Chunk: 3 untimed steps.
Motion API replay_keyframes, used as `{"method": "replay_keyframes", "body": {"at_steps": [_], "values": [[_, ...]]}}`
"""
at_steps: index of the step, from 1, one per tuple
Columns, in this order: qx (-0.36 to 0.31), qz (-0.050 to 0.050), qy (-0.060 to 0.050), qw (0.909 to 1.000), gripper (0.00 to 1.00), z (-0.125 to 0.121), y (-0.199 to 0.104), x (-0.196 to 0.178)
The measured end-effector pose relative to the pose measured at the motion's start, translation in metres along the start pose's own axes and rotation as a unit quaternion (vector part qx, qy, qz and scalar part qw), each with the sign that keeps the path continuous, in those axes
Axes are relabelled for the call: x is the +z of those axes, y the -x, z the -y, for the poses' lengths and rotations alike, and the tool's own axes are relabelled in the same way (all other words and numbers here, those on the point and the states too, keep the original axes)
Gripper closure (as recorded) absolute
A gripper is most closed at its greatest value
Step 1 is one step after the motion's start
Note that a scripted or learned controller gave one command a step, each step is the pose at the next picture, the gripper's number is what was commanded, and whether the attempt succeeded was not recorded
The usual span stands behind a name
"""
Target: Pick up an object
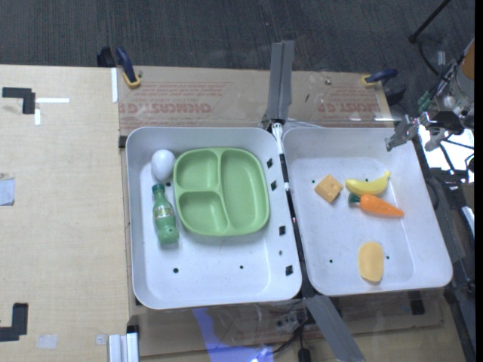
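Observation:
In the right bin point(423, 277) lie a tan cube point(328, 188), a yellow banana point(367, 183), an orange carrot point(381, 207) touching the banana, and a yellow-orange oval piece point(370, 262) near the front. My gripper point(405, 130) hangs at the bin's far right corner, above the rim and well clear of these objects. It is small and cluttered with cables, and nothing is visible in it.
The left bin point(226, 277) holds a green divided plate point(221, 191), a white egg point(162, 164) and a green bottle point(164, 215) lying along its left wall. A grey divider post point(281, 81) stands behind the seam between the bins.

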State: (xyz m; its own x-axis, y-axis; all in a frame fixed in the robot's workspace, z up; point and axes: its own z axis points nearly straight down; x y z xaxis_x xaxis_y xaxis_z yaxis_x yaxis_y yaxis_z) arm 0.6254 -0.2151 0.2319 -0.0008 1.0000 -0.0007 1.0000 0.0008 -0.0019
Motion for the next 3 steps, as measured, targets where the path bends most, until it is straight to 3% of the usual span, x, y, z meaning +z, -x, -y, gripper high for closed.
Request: {"method": "replay_keyframes", "body": {"at_steps": [1, 2, 3], "values": [[-0.045, -0.002, 0.0, 0.999, 0.0, 0.047, 0.005, 0.112], [-0.034, -0.002, 0.013, 0.9993, 0.0, 0.072, 0.0, 0.128], [-0.033, 0.001, 0.016, 0.9993, 1.0, 0.071, 0.001, 0.118]]}}
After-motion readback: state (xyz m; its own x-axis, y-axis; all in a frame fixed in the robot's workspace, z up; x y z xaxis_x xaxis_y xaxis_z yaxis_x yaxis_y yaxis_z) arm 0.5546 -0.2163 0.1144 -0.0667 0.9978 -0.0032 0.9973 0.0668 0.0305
